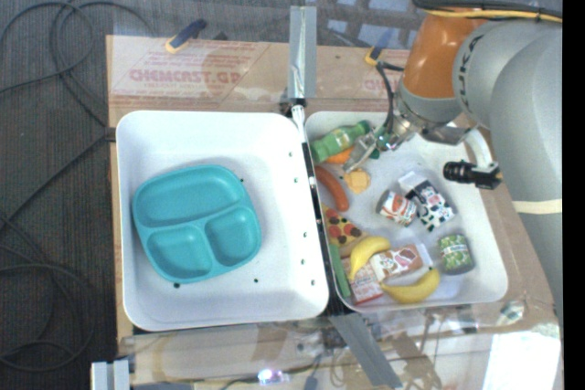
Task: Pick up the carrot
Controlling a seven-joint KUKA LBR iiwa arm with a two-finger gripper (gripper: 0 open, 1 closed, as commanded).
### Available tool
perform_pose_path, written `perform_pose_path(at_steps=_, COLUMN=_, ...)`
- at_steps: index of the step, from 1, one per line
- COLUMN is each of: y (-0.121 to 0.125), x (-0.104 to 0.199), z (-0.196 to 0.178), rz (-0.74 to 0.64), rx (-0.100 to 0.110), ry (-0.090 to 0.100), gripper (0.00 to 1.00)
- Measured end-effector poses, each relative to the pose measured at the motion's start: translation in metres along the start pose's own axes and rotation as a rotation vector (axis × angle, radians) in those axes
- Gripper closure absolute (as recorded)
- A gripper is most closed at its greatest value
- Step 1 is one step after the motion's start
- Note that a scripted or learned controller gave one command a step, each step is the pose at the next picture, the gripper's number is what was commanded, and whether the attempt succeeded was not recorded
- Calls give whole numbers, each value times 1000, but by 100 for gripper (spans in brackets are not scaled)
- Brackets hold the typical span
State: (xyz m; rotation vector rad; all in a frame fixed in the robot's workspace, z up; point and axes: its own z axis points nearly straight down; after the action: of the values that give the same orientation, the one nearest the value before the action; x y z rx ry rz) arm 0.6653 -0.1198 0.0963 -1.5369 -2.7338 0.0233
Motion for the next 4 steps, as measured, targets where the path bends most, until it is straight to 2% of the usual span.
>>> perform_pose_path(at_steps=1, y=22, x=34, z=-108, rz=-50, rx=-8, ry=2, gripper=100)
perform_pose_path(at_steps=2, y=22, x=34, z=-108, rz=-50, rx=-9, ry=2, gripper=0)
perform_pose_path(at_steps=3, y=2, x=40, z=-83, rz=103, rx=-9, ry=9, gripper=0)
perform_pose_path(at_steps=4, y=-38, x=16, z=7, rz=-74, rx=-24, ry=-5, gripper=0)
